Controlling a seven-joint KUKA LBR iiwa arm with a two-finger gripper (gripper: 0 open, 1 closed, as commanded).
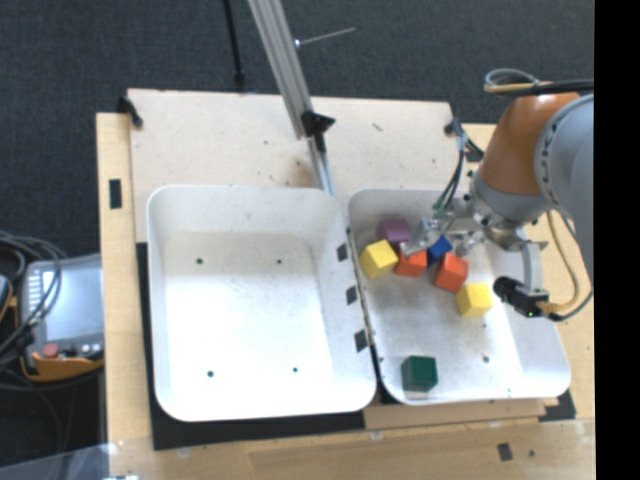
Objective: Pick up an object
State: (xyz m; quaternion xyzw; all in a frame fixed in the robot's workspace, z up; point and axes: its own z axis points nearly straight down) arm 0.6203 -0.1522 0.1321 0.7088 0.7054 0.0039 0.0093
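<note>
Fingers hidden, so I cannot tell its opening or grip, the end effector (pixel 440 236) hangs over crowded blue (pixel 437 250), orange (pixel 411 264), purple (pixel 398 230) and yellow (pixel 379 258) cubes in the right bin (pixel 530 368), where descending squarely on one hard, smooth-faced block seems wisest.

6 blocks lie in the right bin (pixel 540 368), the green block (pixel 419 372) apart.

Your grey arm (pixel 565 158) comes in from the right side. Its orange band (pixel 515 148) sits just above the wrist. The wrist bends down and points the gripper (pixel 437 236) low toward the left. You can't tell how the gripper is set.
</note>
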